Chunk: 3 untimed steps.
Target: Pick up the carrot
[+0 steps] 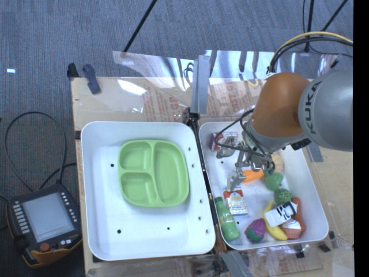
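The pincer [245,169] is down in the right white bin [308,183], touching the small orange carrot [253,176]; its grip I cannot tell.

We see the grey arm [323,111] reaching in from the right — orange-banded wrist bent down, end effector [245,169] low.

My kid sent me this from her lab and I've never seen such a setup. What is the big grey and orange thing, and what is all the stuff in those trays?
It is a robot arm, photographed from one camera fixed above the bench, looking down. It reaches in from the right. Its gripper hangs over the right bin, right by an orange toy carrot, which it is meant to pick up. I cannot tell whether it grips the carrot. Other toy foods lie there too, including a green bottle and a banana. The left bin holds a green divided plate.
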Each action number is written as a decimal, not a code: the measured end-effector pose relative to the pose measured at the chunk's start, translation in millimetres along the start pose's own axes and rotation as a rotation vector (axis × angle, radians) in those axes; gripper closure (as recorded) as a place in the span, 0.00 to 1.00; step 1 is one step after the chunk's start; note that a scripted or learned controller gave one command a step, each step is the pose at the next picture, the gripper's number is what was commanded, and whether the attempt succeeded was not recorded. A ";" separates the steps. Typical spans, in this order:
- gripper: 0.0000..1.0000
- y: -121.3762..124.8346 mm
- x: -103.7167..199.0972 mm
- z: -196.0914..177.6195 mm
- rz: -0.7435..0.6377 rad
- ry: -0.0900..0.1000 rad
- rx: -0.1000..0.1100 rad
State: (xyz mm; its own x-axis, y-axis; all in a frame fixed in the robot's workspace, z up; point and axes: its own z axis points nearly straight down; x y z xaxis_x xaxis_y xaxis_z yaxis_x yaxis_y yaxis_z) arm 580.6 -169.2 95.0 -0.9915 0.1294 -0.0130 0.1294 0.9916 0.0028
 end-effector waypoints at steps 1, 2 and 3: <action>0.00 97.4 -16.3 0.3 -0.147 -0.002 0.000; 1.00 -27.8 35.8 -0.7 0.082 0.000 0.006; 1.00 -26.1 34.0 -12.4 0.079 -0.003 0.004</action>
State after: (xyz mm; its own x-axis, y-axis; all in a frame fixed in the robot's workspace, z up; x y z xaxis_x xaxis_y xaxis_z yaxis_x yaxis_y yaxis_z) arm 543.4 -190.7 107.0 -0.9782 0.2073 -0.0158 0.2073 0.9783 0.0002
